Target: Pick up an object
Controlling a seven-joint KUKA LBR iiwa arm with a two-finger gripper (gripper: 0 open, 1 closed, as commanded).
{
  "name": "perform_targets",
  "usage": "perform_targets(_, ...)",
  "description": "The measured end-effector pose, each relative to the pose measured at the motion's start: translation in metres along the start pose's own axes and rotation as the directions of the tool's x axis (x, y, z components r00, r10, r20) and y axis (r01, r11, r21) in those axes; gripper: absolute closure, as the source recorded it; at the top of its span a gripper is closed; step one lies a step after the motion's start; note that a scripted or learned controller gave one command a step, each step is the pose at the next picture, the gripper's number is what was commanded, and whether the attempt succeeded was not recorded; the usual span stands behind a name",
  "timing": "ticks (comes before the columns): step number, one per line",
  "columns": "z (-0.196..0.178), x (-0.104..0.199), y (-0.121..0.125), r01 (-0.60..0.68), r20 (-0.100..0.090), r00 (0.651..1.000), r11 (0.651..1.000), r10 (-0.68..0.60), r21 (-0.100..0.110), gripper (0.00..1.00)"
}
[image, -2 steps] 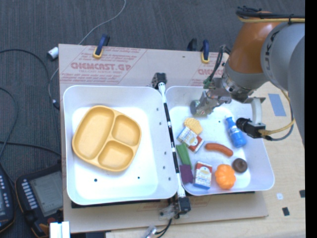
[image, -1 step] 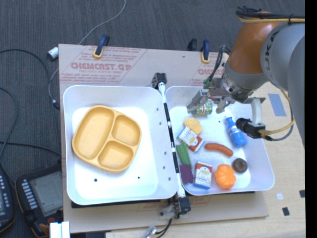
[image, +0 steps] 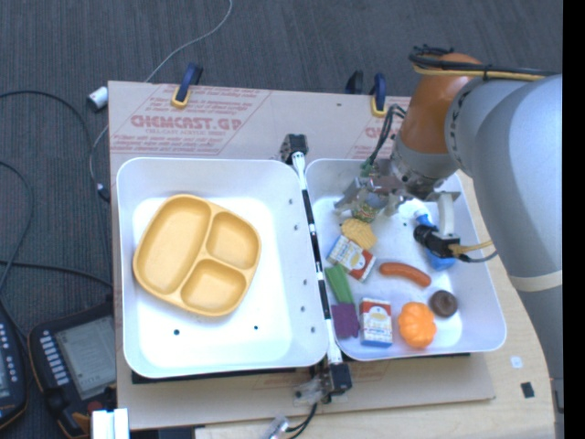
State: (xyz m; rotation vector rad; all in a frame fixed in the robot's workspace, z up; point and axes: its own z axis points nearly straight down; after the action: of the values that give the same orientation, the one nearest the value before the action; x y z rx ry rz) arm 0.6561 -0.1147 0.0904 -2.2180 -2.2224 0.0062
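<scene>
Arm (image: 512,172): grey with an orange band, reaching in from 3 o'clock and bending down over the right bin.
Gripper (image: 369,199): low over the right bin, at about 11 o'clock from that bin's middle, near the wall shared with the left bin. I cannot tell whether it is apart, together or clamped on anything, and nothing is plainly held.
Corn cob (image: 358,234): yellow, just beside the gripper at its 6 o'clock. It is the nearest thing to pick up and lies on the bin floor.
Red and white packet (image: 352,260): touching the corn cob at its 6 o'clock, about 9 o'clock in the bin.
Green piece (image: 340,283): long and narrow, along the left wall at 8 o'clock.
Purple block (image: 345,320): just below the green piece, between 7 and 8 o'clock.
Small carton (image: 376,323): red and white, just beside the purple block at its 3 o'clock.
Orange fruit (image: 417,325): at 6 o'clock, just beside the carton.
Brown doughnut (image: 444,304): between 4 and 5 o'clock, near the orange fruit.
Sausage (image: 404,273): reddish, lying slantwise near the bin's middle, apart from the rest.
Blue thing (image: 441,262): at 3 o'clock, partly hidden, too unclear to name.
Right bin (image: 473,326): white and shallow, bearing all of the above.
Left bin (image: 265,337): white, at 9 o'clock from the right bin, their walls touching.
Yellow plate (image: 174,236): three compartments, near the left bin's middle, shifted toward 9 o'clock.
Bench (image: 274,108): a printed brown board under both bins.
</scene>
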Motion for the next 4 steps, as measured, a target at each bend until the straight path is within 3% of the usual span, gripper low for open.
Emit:
perform_targets(1,-0.006,0.001,-0.001,0.002,0.0,1.0,1.0,-0.002,0.005,1.0)
perform_targets(2,-0.091,0.055,-0.045,0.002,-0.002,1.0,1.0,-0.002,0.0,1.0)
perform_targets(3,-0.121,0.115,-0.099,0.002,-0.002,1.0,1.0,-0.002,0.002,1.0)
perform_targets(4,-0.113,0.11,-0.172,0.0,-0.001,1.0,1.0,0.0,0.003,1.0)
